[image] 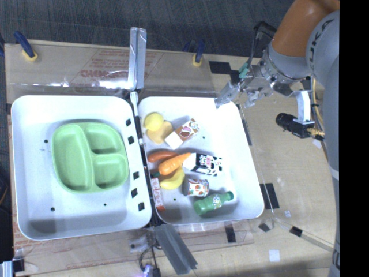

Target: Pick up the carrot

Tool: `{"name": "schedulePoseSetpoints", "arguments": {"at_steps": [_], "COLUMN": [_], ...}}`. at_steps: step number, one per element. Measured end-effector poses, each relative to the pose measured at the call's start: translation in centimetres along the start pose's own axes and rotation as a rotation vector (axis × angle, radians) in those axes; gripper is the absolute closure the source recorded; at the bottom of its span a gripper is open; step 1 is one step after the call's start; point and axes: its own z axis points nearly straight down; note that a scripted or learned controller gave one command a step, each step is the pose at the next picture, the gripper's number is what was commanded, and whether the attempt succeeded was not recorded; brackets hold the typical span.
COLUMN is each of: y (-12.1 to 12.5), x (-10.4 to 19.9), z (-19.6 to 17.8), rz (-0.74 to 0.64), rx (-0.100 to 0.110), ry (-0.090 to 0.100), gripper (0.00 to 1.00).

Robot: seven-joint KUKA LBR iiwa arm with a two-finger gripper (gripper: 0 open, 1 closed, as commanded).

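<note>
the carrot (173,163) lies in the right bin (242,154), left of its middle, wedged among a banana, a small milk carton and other play food. its long axis runs from about eight o'clock to two o'clock. my jaws (233,94) hang over the bin's top right corner, so the carrot sits toward seven o'clock from me (well apart). whether my jaws are open, i cannot tell; nothing is visibly in them.

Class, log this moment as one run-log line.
hand: above right bin's upper right corner | carrot: lying in right bin, untouched | green tray: left bin
</note>
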Motion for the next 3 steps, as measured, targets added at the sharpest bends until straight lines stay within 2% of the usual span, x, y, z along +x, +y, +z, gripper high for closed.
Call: {"name": "schedulePoseSetpoints", "arguments": {"at_steps": [1, 2, 3], "y": [-3.5, -5.4, -5.4], "x": [4.3, 7.9, 7.9], "z": [15.1, 18.2, 17.3], "rz": [-0.227, 0.22, 0.219], "rx": [0.0, 0.001, 0.004], "ry": [0.001, 0.002, 0.003], "gripper": [0.0, 0.0, 1.0]}}
